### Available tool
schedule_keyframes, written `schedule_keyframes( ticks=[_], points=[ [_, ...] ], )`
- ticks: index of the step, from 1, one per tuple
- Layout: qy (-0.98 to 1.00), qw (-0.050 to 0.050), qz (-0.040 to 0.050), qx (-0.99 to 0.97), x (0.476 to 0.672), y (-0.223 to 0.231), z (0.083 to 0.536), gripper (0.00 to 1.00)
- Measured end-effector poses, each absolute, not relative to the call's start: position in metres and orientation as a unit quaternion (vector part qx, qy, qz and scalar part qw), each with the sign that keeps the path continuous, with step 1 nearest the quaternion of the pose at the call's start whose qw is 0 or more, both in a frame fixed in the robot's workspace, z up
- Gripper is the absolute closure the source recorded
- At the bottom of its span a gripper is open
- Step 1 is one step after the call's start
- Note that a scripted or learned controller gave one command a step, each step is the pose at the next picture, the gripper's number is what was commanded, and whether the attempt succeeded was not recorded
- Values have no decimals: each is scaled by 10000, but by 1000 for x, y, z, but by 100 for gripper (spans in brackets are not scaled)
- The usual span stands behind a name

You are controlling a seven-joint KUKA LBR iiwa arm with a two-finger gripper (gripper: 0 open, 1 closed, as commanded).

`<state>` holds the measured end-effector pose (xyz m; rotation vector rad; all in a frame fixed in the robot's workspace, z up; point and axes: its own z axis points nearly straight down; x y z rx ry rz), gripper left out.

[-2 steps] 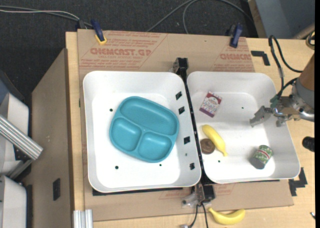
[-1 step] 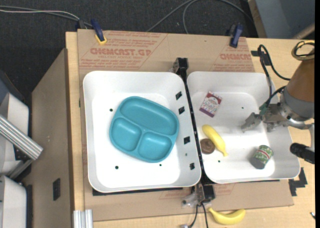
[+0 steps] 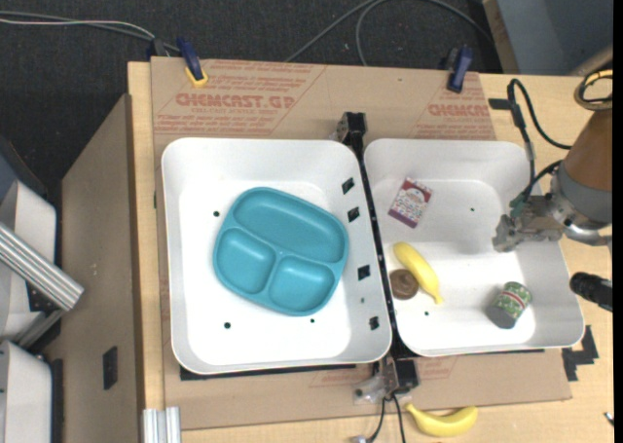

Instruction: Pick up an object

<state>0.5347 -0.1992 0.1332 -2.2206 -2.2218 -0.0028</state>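
The right bin (image 3: 458,168) holds a small pink and white packet (image 3: 410,203) near its back. A yellow banana (image 3: 419,271) lies at its left front, touching a brown round piece (image 3: 403,283). A green can (image 3: 508,304) lies on its side at the front right. My gripper (image 3: 516,229) hangs over the bin's right side, behind the can and well right of the packet. Nothing shows in its grasp.
The left bin (image 3: 185,237) carries a teal divided plate (image 3: 280,250). A black divider with clips (image 3: 362,237) runs between the bins. Another banana (image 3: 443,420) lies on the bench in front of the bins. Cables cross the back and right of the bench.
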Motion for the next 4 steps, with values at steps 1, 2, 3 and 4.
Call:
schedule_keyframes(
  ticks=[1, 2, 3, 4],
  points=[
    [-7076, -27, -13, -7066, 534, -199, 197, 100],
    [-7076, -28, -12, -7066, 530, -203, 259, 100],
    [-7077, -16, -8, -7065, 531, -203, 282, 100],
    [-7087, 15, -4, -7055, 524, -151, 283, 100]
  ],
)
